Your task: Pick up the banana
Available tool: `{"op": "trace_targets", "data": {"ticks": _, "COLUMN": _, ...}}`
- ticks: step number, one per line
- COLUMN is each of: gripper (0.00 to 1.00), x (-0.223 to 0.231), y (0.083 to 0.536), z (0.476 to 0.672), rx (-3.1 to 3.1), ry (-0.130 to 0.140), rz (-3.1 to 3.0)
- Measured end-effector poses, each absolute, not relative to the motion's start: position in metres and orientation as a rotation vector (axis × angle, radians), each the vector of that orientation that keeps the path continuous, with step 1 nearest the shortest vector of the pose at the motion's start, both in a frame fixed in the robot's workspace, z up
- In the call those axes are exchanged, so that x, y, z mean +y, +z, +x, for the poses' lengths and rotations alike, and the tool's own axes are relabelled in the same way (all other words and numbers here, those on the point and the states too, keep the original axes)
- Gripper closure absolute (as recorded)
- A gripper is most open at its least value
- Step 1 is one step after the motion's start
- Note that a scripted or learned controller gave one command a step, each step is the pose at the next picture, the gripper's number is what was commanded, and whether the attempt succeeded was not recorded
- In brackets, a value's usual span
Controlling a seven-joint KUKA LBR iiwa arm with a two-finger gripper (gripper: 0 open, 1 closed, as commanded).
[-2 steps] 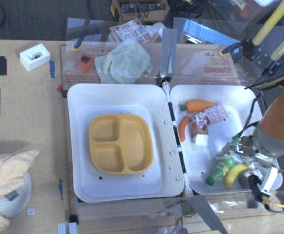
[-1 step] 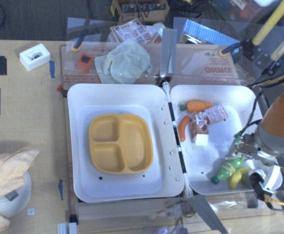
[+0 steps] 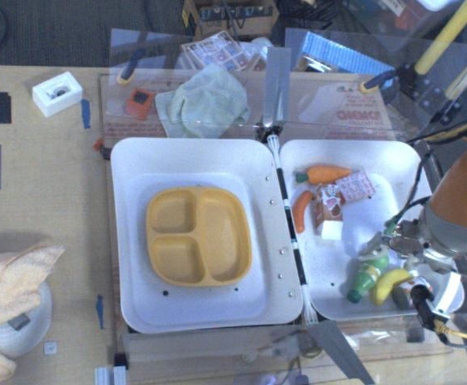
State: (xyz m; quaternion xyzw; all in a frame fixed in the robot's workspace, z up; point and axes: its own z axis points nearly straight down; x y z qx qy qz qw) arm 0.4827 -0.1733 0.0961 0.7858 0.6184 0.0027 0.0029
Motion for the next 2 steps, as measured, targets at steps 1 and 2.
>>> {"op": "trace_targets", "data": {"ticks": 1, "gripper": 0.00, "x": -0.137, "y": 0.088, "z": 0.482, "rx": 2.107, "ry": 0.004, "rz": 2.318}}
{"op": "trace_targets", "data": {"ticks": 2, "gripper": 0.00, "x": -0.189, "y": 0.087, "z": 0.483, "rx": 1.986, "ry": 0.007, "rz": 2.424}}
